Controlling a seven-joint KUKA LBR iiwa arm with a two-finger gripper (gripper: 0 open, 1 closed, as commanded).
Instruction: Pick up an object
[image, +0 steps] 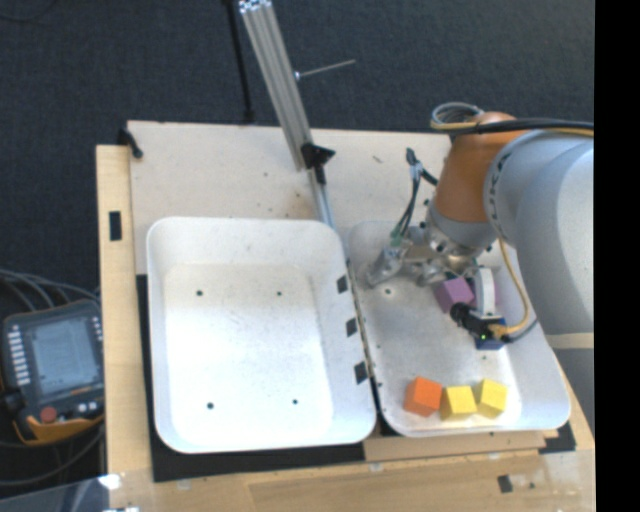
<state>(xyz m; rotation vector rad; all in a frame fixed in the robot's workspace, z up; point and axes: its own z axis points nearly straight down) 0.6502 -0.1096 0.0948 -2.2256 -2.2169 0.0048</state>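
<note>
In the right bin (400, 330), a purple block (456, 292) lies right under the arm's wrist, partly hidden by the gripper (432, 268), which hangs low over the bin's far half. Whether the block is gripped or just beneath the gripper is unclear. An orange block (423, 396) and two yellow blocks (459, 402) (492, 397) sit in a row along the bin's near edge, well apart from the gripper.
The left bin (250, 330) stands beside the right one, with a raised divider (355, 330) between them. A slanted metal rail (285, 100) rises behind the bins. Cables (412, 195) hang near the wrist. The grey arm (545, 220) covers the right bin's far right.
</note>
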